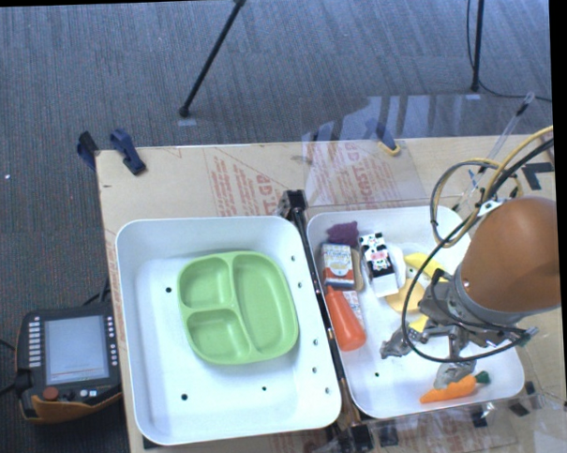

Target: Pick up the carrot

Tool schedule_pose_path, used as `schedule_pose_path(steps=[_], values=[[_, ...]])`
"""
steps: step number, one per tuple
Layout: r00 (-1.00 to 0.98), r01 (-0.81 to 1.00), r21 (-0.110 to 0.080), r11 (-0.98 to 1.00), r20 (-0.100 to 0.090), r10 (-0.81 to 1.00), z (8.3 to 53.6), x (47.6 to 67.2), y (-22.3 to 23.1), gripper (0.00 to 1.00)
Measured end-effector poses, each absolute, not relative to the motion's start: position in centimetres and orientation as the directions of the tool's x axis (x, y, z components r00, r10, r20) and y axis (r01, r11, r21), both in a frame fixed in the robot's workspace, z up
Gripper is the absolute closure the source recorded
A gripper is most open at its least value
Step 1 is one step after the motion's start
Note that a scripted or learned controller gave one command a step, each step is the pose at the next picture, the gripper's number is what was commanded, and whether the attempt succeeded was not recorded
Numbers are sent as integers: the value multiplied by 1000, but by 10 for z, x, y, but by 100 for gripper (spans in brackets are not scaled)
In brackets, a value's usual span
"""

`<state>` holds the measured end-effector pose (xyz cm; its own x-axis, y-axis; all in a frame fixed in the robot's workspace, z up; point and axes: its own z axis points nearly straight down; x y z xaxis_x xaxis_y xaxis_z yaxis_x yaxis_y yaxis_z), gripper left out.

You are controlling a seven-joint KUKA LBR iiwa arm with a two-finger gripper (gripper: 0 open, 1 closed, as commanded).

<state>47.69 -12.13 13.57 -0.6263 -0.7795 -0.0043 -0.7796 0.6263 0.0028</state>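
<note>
The carrot (449, 388), small and orange with a green top at its right end, lies flat in the front right corner of the right bin (366, 396). My gripper (427, 354) hangs just above and to the left of it, below the orange band of the arm (510, 253). It is open: one finger (398, 346) points to the front left, the other (456, 366) reaches down close to the carrot's upper side. Nothing sits between the fingers. The arm covers the right part of this bin.
The right bin also holds an orange tube (345, 321), a snack packet (338, 263), a purple item (342, 233), a black-and-white box (379, 257) and a yellow piece (410, 290). A green divided plate (238, 305) lies in the left bin (140, 387). Cables (460, 190) loop above the arm.
</note>
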Motion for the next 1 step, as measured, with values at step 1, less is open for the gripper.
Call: schedule_pose_path(steps=[1], values=[[-490, -872, 3, 490, -4, -872, 140, 479, -151, 0]])
